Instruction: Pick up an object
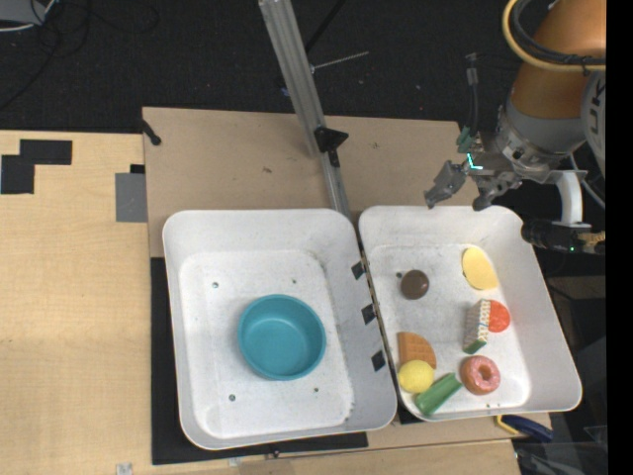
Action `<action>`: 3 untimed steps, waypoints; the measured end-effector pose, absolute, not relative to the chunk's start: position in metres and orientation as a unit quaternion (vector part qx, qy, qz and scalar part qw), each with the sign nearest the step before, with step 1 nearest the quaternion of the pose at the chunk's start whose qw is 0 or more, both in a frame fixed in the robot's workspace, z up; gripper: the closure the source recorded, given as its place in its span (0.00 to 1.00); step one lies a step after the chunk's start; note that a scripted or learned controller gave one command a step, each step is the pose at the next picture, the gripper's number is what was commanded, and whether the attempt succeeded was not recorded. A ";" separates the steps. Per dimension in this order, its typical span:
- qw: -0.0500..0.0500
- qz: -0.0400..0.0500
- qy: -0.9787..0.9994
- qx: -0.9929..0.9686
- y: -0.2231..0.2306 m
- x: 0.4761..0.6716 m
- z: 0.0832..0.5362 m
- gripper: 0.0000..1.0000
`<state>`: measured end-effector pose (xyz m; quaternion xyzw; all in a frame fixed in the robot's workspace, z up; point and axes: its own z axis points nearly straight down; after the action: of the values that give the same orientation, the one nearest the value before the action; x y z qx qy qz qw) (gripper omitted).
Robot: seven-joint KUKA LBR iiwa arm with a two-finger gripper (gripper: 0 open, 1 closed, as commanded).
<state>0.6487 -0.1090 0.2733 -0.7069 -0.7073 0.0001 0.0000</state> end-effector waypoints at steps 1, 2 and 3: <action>0.000 0.000 -0.707 -0.707 -0.109 0.649 0.273 0.00; 0.002 0.002 -0.707 -0.707 -0.106 0.647 0.210 0.00; 0.002 0.002 -0.707 -0.707 -0.114 0.648 0.152 0.00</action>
<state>0.6485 -0.1140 0.1516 -0.7071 -0.7071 0.0019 0.0022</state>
